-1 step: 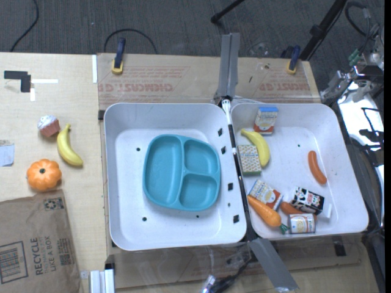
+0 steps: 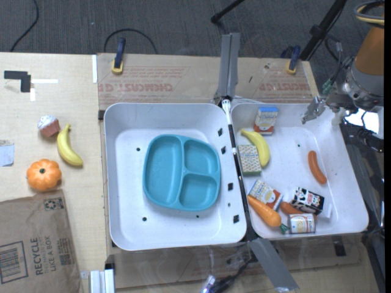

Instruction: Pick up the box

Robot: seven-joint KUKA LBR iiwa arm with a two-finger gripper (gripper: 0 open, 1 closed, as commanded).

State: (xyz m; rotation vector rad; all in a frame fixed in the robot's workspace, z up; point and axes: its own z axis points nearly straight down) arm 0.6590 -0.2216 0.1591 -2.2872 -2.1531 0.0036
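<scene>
While I hang above the far right corner of the right bin point(image 2: 342, 163), my gripper point(image 2: 314, 110) shows as a small metal tip, too small and blurred for me to tell how my fingers stand; nothing visible sits between them. Toward the left of my fingers, near the bin's far wall, stands a small box point(image 2: 266, 119). Beyond it, down along the divider, lie a banana point(image 2: 259, 145) and a sponge point(image 2: 248, 159). Below my fingers rests a sausage point(image 2: 316, 166). Well apart, at the near edge, sit a carrot point(image 2: 264, 211), a milk carton point(image 2: 306, 200) and a can point(image 2: 302, 224). A blue tray point(image 2: 181, 173) lies in the left bin point(image 2: 122, 163).
</scene>
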